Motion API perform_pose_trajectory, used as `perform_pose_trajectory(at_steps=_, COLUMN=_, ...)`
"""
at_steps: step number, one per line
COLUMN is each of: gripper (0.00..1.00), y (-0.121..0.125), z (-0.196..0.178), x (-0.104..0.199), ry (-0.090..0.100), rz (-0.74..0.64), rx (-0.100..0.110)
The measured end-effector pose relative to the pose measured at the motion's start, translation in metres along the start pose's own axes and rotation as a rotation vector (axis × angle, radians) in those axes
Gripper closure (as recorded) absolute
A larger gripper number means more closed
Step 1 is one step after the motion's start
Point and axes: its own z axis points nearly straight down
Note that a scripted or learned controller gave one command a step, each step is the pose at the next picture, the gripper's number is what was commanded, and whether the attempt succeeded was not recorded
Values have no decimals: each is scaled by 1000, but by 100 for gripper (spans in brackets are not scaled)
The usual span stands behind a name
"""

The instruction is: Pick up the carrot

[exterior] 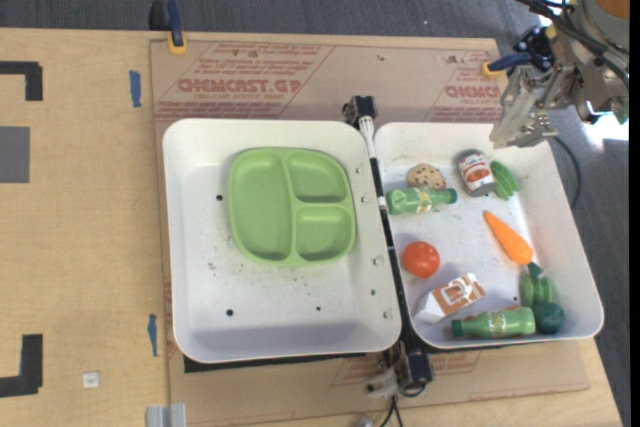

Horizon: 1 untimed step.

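Observation:
The carrot (509, 237), orange with a green leafy end (537, 284), lies at a slant near the right wall of the right bin (578, 245). My gripper (522, 128) hangs above that bin's far right corner, up and slightly right of the carrot and well apart from it. Nothing is between its fingers, which look slightly apart.
The right bin also holds a cookie (426, 177), a small can (475, 171), a green pepper (503, 179), two green bottles (421, 201) (493, 323), a red tomato (421, 259) and a small carton (458, 295). A green divided plate (292, 205) sits in the left bin (190, 245).

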Motion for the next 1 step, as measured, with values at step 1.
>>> perform_pose_trajectory(at_steps=1, gripper=0, y=0, z=0, x=0, ry=1, rz=0, rx=0)
